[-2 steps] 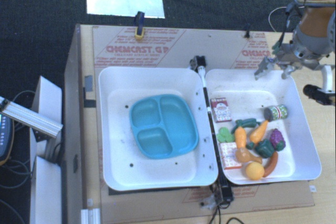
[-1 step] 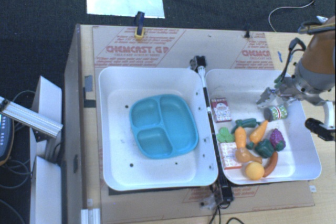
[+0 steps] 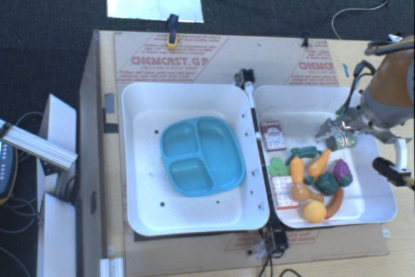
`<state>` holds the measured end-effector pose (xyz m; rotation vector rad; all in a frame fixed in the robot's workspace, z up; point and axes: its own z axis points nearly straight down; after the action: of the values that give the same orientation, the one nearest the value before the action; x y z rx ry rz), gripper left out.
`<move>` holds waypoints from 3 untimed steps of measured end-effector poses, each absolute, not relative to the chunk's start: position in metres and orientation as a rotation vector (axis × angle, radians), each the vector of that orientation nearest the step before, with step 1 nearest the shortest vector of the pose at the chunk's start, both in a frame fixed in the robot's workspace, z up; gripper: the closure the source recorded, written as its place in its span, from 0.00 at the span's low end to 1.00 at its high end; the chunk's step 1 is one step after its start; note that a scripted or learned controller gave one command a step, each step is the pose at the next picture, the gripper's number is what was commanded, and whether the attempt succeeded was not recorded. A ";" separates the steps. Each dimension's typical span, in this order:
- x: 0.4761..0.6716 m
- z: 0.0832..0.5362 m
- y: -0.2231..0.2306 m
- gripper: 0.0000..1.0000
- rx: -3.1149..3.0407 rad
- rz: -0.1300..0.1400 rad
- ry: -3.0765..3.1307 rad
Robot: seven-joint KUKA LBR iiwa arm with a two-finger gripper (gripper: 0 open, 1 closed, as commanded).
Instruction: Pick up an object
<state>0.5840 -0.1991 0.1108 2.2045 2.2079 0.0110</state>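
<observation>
Overhead slanted view of the counter (image 3: 194, 48) bearing two shallow white bins. Progress, as judged: the pick is not yet accomplished; nothing is seen lifted clear, and every candidate object lies on a bin floor; the grasp and the lift remain to be done.

The arm (image 3: 394, 84) enters from the right and its hand (image 3: 337, 137) is low over the far part of the right bin (image 3: 382, 204); whether it is released or clenched cannot be told, the tip being small and blurred.

Right bin: a small red-and-white carton (image 3: 273, 135) at far left; a green vegetable (image 3: 303, 153) just near of the hand; an orange carrot (image 3: 296, 170) and a second orange piece (image 3: 318, 163) beside it; a purple piece (image 3: 342, 172) to the right; a dark green piece (image 3: 327, 183) among them; a yellow fruit (image 3: 314, 211) and an orange-red sausage-like piece (image 3: 334, 202) at the near edge; a flat printed card (image 3: 283, 191) partly beneath the heap; the toys lie close together, several touching.

Left bin (image 3: 149, 204): a light blue three-compartment plate (image 3: 202, 156) lying flat at the centre, nothing in its compartments.
</observation>
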 end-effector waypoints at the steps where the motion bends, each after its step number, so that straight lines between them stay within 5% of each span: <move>1: 0.572 0.112 -0.206 0.00 2.210 0.011 2.218; 2: 0.575 0.125 -0.206 1.00 2.202 0.019 2.215; 3: 0.582 0.145 -0.185 1.00 2.215 0.003 2.224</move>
<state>0.5824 -0.1847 0.1450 2.2150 2.2244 0.0032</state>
